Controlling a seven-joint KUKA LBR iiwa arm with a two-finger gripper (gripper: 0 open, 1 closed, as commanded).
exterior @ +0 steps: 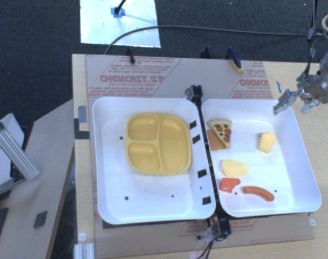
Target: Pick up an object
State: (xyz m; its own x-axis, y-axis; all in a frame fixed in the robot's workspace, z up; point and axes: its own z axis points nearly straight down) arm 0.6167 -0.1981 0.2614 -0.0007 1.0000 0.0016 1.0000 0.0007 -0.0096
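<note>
The right bin (307,166) holds a pizza slice (220,132), a pale yellow ridged piece (266,142), a flat yellow piece (235,169), a small red piece (229,184) and a red sausage (258,193). My gripper (294,104) hangs above the bin's far right corner, its two fingers spread and open with nothing between them. It is up and to the right of the yellow ridged piece, clear of every object.
In the left bin (107,161) lies a yellow divided plate (157,143). A black clip strip (202,144) runs along the seam between the bins. A blue clamp (235,59) sits on the board behind the right bin.
</note>
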